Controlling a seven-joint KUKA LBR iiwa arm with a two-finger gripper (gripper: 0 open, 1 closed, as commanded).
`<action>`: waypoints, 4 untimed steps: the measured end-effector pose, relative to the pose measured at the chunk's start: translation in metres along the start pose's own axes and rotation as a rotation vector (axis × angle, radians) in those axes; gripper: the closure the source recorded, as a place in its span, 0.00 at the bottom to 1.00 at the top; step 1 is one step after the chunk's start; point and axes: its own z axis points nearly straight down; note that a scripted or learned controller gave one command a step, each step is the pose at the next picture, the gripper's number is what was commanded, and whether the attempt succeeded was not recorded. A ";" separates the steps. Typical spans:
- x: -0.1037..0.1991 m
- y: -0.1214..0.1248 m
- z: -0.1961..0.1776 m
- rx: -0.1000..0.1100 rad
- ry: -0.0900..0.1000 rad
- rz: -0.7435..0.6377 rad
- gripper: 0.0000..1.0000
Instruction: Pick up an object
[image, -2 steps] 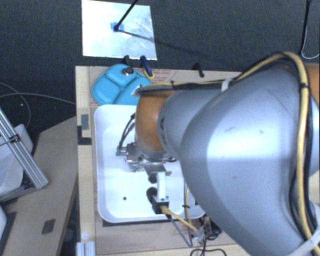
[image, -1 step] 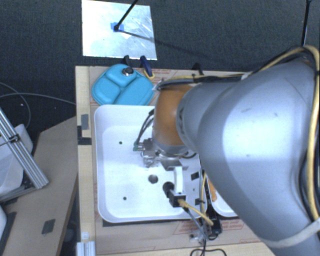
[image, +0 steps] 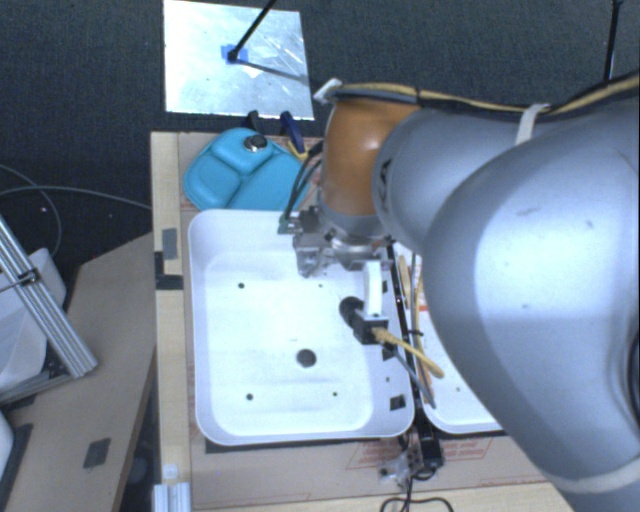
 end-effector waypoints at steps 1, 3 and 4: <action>0.002 0.047 0.074 0.006 -0.001 -0.001 1.00; -0.041 0.058 0.072 0.009 -0.001 -0.001 1.00; -0.029 0.012 0.072 0.014 0.000 0.002 1.00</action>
